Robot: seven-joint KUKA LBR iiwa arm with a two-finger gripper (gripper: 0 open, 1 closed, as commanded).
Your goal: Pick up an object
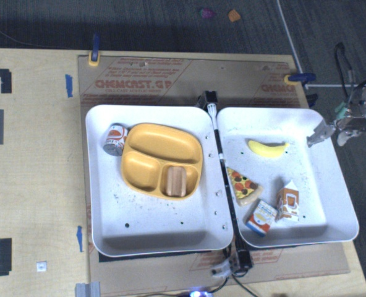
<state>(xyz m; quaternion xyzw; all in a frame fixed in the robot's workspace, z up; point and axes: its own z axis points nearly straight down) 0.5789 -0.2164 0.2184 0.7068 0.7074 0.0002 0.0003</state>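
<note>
lying curved and yellow, the banana (267, 148) sits apart from the claw (319, 133), grip perhaps unreadable.

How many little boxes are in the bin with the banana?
2. A small blue and white carton lies near the front of the right white bin; a small orange and brown carton stands just right of it. None looks hidden.

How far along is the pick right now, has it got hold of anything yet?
Nothing looks picked yet. The gripper sits at the right bin's far right edge with nothing seen between its fingers. The banana, pizza slice and two small cartons lie on that bin's floor; the yellow tray and can sit in the left bin. Reach, grasp and lift all remain.
</note>
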